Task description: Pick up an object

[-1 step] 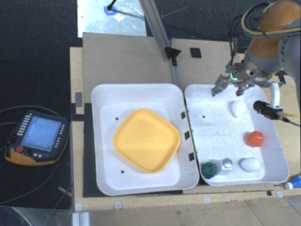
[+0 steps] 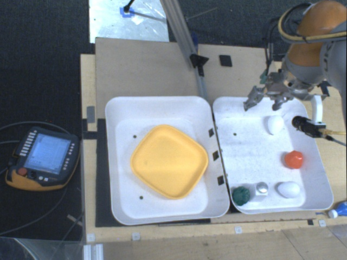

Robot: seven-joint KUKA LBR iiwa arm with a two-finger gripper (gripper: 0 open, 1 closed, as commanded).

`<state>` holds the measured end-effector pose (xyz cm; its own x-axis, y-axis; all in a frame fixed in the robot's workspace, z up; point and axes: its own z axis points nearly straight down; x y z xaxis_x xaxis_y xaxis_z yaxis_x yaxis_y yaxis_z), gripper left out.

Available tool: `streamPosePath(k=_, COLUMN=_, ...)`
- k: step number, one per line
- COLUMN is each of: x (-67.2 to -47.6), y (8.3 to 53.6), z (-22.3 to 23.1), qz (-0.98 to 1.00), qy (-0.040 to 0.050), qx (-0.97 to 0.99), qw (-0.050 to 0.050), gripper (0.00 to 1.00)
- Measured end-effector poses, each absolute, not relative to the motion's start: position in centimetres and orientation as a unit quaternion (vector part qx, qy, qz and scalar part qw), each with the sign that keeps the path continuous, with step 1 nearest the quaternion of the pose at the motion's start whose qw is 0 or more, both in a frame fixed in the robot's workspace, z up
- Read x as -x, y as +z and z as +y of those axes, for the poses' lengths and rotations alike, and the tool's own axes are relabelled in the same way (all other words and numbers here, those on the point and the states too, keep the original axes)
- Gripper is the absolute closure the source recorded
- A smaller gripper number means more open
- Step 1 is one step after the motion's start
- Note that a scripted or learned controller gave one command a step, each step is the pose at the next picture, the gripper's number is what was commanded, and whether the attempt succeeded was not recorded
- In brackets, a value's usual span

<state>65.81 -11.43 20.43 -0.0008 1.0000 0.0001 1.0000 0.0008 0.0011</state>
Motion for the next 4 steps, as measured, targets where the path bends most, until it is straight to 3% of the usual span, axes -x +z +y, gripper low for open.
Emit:
streamPosePath(k=2, x=-65.2, y=9.9, z=-11.6, qz=0.707, qy=-0.0013, qx=-0.707, qw=-0.002, gripper=0.00)
streamPosePath(k=3, x=-65.3, y=9.1, z=-11.6, qz=0.707, qy=0.0002, qx=-0.707, qw=0.001, gripper=0.00)
streamPosePath(k=4, x=-65.3, y=10.2, z=-11.6, qz=0.707, qy=0.0009, qx=-0.707, qw=0.001, gripper=1.00)
